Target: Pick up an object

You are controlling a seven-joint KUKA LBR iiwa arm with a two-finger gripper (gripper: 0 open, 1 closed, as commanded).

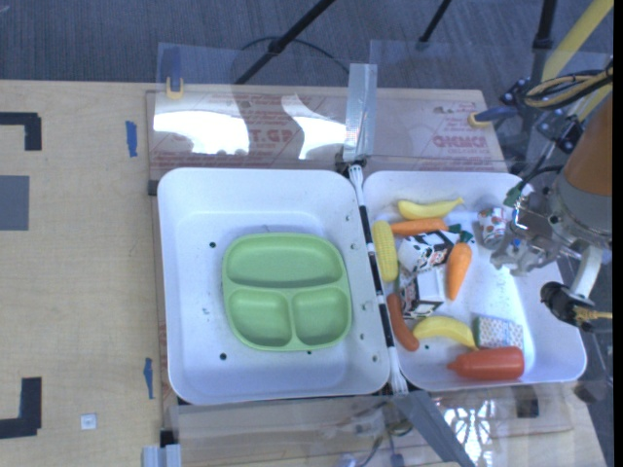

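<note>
The right bin (550,334) holds several toy foods. A yellow banana (428,207) and an orange carrot (421,227) lie at the back. An ear of corn (385,249) rests along the left wall. A second carrot (458,269) sits mid-bin beside a black-and-white item (419,258). Toward the front lie a red sausage (401,325), another banana (443,331), a speckled block (498,332) and a red piece (487,363). My gripper (514,246) hangs over the bin's right side, just right of the second carrot and near a small white-and-red object (492,224).
The left bin (185,222) carries a green divided plate (287,290). A clear plastic wall (292,115) stands behind both bins, with a metal divider (358,115) between them. Cables and tripod legs (545,86) crowd the back right.
</note>
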